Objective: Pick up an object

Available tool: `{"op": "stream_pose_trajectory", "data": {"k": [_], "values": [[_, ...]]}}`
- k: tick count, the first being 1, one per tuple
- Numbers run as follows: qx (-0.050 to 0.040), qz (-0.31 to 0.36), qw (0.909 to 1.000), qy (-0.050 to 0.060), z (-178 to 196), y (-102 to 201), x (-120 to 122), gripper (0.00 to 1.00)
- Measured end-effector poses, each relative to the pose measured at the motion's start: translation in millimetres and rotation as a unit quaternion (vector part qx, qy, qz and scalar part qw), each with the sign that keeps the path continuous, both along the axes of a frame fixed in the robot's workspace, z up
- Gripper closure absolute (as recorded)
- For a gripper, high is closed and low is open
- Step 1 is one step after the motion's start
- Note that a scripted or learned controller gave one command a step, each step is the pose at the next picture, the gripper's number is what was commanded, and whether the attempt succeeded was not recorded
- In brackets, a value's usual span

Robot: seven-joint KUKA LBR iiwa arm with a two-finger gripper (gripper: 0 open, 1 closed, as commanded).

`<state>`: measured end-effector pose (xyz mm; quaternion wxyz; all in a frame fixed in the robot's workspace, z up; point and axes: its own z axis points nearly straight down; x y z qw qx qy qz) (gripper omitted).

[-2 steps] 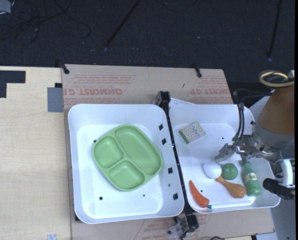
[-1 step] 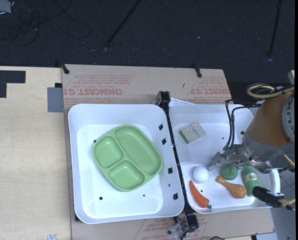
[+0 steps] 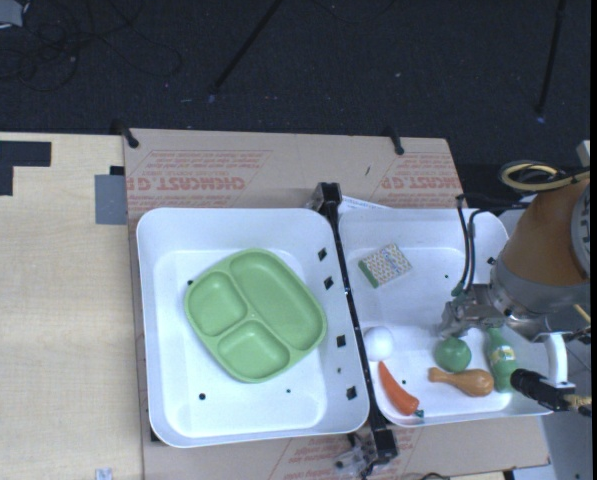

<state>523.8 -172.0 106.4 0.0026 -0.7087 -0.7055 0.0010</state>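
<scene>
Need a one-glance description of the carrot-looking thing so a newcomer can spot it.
Start at the right-hand shallow white bin. Go to its near-left corner, beside the divider between bins. The small orange-red tapered carrot-shaped toy lies there, below a white ball; it alone is red-orange and pointed, unlike the tan gourd-shaped toy.

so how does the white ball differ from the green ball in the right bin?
Colour: the white ball is plain white, the green ball is green. Place: the white ball lies against the bin's left wall near the carrot; the green ball lies further right, just under the gripper and beside the green bottle. Size: the green ball looks slightly larger. Both are round and rest on the right bin floor.
</scene>
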Motion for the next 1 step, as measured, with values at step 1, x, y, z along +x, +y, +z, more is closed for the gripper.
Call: {"op": "stream_pose_trajectory", "data": {"k": [1], "values": [[-0.0015,0.002,1.0,-0.004,44.0,-5.7,4.4,1.0]]}}
